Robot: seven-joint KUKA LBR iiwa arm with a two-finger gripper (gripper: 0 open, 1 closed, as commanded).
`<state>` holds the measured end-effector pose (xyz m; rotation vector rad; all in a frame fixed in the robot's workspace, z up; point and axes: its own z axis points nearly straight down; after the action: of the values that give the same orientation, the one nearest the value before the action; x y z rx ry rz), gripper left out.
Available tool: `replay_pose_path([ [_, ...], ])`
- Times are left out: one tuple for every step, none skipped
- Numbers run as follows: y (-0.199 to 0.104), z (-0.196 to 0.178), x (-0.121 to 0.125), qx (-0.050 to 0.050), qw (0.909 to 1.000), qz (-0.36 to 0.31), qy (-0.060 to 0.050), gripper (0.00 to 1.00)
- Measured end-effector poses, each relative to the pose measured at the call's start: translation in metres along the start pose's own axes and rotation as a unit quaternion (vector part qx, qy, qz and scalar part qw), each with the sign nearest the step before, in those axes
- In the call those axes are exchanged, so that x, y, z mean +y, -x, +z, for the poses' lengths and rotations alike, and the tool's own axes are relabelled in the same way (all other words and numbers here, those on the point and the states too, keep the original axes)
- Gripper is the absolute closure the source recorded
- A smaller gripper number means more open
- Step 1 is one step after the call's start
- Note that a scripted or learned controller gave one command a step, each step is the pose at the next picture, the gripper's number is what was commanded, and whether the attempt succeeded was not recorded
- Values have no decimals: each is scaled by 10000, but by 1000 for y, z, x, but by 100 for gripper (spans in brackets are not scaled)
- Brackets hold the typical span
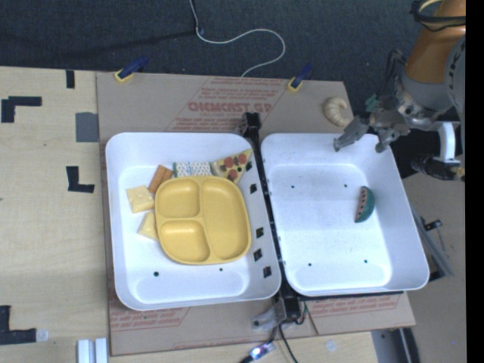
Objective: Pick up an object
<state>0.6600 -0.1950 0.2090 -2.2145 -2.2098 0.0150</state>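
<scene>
**Ana:** Fingers first: the gripper [364, 133] hangs over the far right corner of the right bin [318, 274], its two fingers spread wide apart, nothing between them.

**Ben:** So what is nearest for it to take?

**Ana:** A watermelon slice toy [364, 204], lying alone near the right wall of that bin, toward the near side from the gripper and apart from it. Red face, green rind, standing roughly lengthwise along the wall.

**Ben:** How would it handle?

**Ana:** My guess is light and stiff, moulded plastic or dense foam, smooth enough to slip. It is thin and curved, so I would close across the narrow width at its middle, fingers turned to straddle the rind and the red edge. Gripping along its length would likely just push it against the wall.

**Ben:** And the other bin?

**Ana:** The left bin [128, 278] carries a yellow divided plate [203, 219], with a pizza slice toy [234, 164] at its far edge, and pale cracker-like pieces [141, 198] on its left. The plate is broad and shallow, awkward for these fingers. Beyond the bins, a pale lump [338, 112] sits on the cardboard sheet [219, 100] covering the desk.
</scene>
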Motion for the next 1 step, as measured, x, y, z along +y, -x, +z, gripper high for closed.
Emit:
replay_pose_path([
  [0, -10, 3, -13, 10000, -17, 73, 0],
])
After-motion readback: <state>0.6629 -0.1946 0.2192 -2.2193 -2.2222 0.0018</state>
